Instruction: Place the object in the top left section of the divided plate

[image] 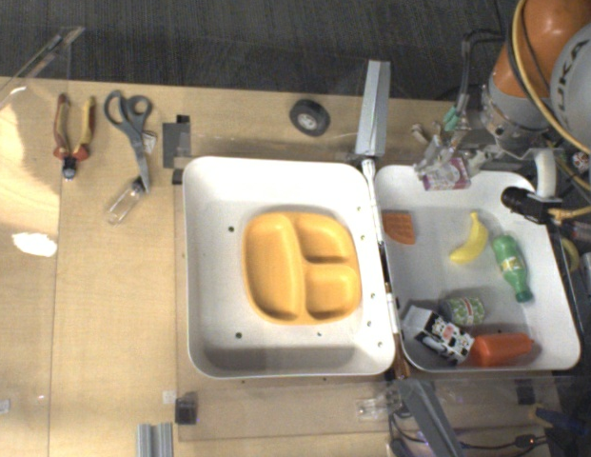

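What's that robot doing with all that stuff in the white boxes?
The robot arm reaches in from the right, and its tool is at the top edge of the right bin. It holds nothing that I can see. That bin has a banana, a green bottle, an orange slice-like piece, a small can, an orange-red object and a dark packet. The yellow divided plate sits in the left bin, with nothing on it yet.

We see bright, even light, strong glare on the surface (29, 160) at left, slightly soft focus
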{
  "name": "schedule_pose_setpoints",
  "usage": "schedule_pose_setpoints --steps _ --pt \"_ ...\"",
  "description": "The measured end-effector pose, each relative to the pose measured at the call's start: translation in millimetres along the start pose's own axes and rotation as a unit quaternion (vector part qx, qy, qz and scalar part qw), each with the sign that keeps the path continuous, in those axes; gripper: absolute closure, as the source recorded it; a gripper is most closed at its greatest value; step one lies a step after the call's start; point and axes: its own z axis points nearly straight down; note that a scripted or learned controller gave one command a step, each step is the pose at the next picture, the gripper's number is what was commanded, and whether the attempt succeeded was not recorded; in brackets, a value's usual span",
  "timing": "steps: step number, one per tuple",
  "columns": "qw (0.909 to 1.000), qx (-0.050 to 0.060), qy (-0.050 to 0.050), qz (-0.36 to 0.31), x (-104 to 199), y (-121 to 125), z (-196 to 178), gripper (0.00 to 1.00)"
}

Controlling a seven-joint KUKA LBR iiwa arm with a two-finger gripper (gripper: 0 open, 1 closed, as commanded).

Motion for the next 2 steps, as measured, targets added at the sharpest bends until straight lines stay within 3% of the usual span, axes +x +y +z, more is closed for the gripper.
schedule_pose_setpoints --steps 1,2 --pt "0.9996 0.0 0.001 -0.027 61 -48 22 1.0" --pt "0.9997 0.0 0.001 0.023 152 -56 29 1.0"
